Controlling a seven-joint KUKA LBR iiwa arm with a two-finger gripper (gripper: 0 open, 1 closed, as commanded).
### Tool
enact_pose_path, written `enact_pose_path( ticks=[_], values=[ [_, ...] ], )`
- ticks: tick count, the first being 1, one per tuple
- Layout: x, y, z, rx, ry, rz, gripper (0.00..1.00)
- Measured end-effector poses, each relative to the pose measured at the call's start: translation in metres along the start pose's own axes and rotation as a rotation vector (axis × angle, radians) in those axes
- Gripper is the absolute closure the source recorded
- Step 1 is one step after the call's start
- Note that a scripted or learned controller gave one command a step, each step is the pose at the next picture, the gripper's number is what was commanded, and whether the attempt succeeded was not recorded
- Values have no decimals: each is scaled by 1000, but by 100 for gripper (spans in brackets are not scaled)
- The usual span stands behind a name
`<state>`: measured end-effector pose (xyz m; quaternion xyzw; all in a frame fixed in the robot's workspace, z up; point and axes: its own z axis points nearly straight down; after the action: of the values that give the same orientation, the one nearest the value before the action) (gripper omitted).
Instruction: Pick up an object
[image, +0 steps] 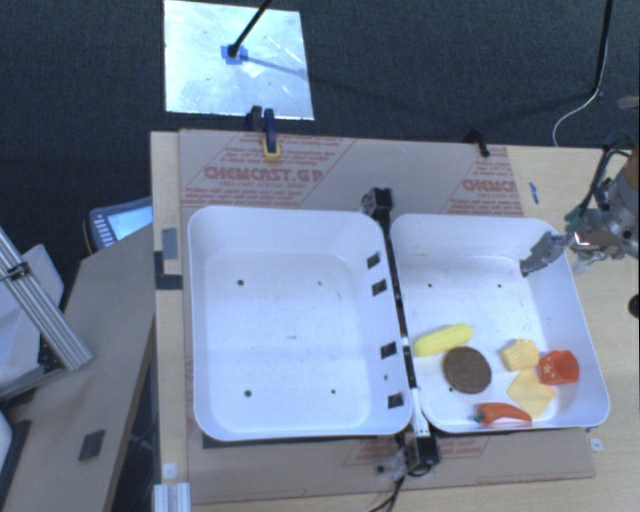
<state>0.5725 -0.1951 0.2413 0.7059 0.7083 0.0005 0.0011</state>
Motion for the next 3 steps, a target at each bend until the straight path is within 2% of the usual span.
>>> enact_pose_path(
  ticks=[1, 2, 3],
  values=[
    [36, -52, 143, 16, 7, 1, 0],
    [73, 60, 125, -11, 0, -8, 0],
    [85, -21, -39, -13, 0, 0, 0]
  ],
)
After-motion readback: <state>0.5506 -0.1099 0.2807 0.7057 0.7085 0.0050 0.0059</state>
